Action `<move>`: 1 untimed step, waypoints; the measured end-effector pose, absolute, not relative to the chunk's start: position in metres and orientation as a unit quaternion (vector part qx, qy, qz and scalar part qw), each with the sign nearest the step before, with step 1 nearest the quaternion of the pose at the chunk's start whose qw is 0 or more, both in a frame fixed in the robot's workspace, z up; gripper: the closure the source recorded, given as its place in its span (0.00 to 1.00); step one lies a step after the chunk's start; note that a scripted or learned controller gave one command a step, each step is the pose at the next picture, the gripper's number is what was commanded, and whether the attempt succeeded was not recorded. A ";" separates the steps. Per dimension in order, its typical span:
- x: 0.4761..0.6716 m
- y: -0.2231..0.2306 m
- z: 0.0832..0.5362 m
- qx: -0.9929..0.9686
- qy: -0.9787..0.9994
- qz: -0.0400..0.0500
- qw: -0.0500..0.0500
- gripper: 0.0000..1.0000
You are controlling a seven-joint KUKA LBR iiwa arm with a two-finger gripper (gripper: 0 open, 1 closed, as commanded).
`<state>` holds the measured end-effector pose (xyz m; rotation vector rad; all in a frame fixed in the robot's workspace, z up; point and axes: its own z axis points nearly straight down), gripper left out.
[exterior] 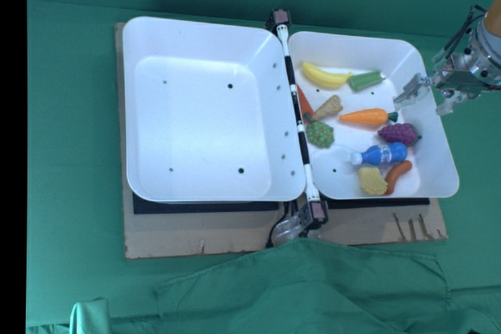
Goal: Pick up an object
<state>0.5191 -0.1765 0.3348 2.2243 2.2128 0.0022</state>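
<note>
Gripper: the gripper point(430, 95) is seen over the right bin's point(435, 168) right rim, fingers spread, nothing held.
Objects: toy foods (a carrot point(365, 117) nearest) are gathered in that bin.

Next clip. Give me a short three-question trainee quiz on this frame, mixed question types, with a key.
1. True or false: the banana lies in the left bin.
2. Which toy touches the blue bottle's lower side? A) carrot B) yellow toy C) grapes
3. Fill in: the gripper hangs over the right bin's ____ rim.

Key: 1 false; 2 B; 3 right.
</note>
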 end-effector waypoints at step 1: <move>0.513 -0.175 0.276 0.709 0.705 -0.001 -0.001 0.00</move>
